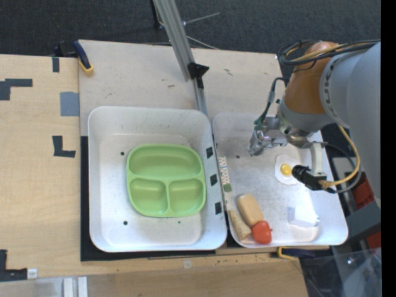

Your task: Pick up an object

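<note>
A: Over the right bin [337, 231], the hand [260, 142] hovers; whether it is open or closed, I cannot tell.

B: The bread roll [250, 208] and tomato [262, 232] lie touching at the near edge; descend squarely over one.

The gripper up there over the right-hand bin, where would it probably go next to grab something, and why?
Probably a short move toward the fried egg and then down. The gripper hangs over a bare patch of the right bin with nothing between its fingers, and the egg is the nearest object. The bread roll and tomato lie farther off, near the bin's front edge.
</note>
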You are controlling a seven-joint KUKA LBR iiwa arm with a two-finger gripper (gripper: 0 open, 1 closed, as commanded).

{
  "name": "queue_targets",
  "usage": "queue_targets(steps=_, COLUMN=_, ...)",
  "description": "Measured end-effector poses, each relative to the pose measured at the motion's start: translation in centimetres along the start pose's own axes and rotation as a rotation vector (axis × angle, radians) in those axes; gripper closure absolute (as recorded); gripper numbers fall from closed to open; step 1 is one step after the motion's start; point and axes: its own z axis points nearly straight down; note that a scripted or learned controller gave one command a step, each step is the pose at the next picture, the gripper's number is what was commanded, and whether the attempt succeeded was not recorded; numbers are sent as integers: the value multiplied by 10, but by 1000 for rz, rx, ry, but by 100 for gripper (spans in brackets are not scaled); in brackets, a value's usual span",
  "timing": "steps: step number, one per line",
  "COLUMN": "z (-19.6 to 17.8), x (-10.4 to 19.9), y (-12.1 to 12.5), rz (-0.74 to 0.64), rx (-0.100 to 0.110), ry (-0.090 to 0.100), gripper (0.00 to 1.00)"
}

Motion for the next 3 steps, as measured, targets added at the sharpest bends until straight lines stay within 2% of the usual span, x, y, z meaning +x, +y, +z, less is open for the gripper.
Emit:
queue_targets(steps=1, z=-43, x=-1, y=-3, rz=1, rx=0, ry=0, gripper=100)
queue_targets(steps=2, z=-106, x=1, y=1, rz=0, rx=-4, ry=-1, gripper=100)
queue_targets(steps=3, z=-93, x=45, y=-25, rz=-2, rx=5, ry=1, gripper=100)
